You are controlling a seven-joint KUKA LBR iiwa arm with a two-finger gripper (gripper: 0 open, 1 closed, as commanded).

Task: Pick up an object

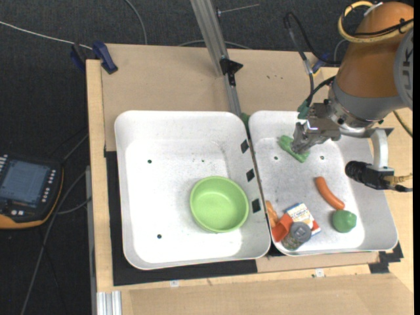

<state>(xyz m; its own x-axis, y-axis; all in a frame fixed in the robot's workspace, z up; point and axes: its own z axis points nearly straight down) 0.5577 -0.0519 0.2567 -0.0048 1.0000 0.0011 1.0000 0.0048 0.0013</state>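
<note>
My gripper (302, 141) hangs low over the back of the right bin (374, 205), right at a flat light-green piece (292, 149) that pokes out to its left and below it. I cannot make out whether that piece is gripped. Nearer the front of this bin lie an orange sausage-shaped thing (328, 193), a round green thing (343, 221), a small printed carton (302, 214), a grey round can (298, 234) and a red-orange piece (278, 226). A light-green bowl (219, 204) sits in the left bin (151, 176).
A metal pole (213, 31) slants down to the gap between the bins at the back. A black cable fitting (367, 173) hangs off the arm above the right bin's right side. A handheld pendant (26, 189) lies off the bench to the left.
</note>
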